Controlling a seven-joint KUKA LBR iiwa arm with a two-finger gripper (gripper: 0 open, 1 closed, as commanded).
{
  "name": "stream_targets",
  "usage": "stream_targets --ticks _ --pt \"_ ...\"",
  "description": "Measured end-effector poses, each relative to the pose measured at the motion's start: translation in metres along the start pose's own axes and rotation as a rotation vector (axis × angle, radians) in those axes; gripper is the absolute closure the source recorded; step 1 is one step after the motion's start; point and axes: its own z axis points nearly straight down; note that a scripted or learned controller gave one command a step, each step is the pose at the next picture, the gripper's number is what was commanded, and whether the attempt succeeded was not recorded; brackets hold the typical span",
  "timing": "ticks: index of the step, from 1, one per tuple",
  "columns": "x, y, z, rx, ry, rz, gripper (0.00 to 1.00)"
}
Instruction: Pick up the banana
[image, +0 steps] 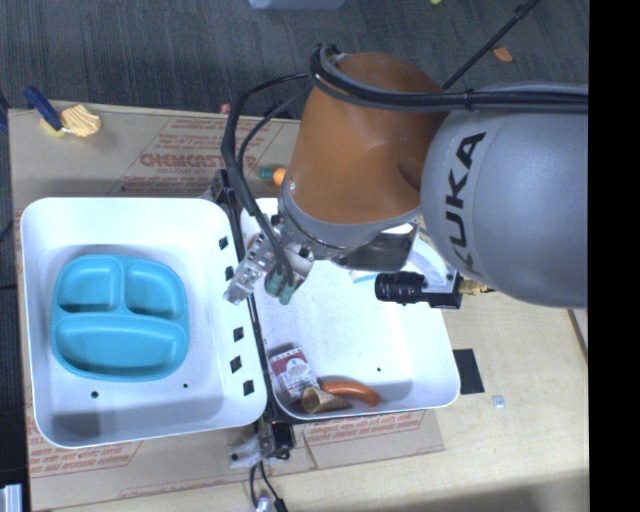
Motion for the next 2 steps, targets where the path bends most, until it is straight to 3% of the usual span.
stream_targets --ticks 1,2 --pt "0.046 0.045 -0.105 -0.002 -0.001 -0.115 1.0" --pt "0.031 0.039 -0.154 0.0 -0.001 0.589 1.0"
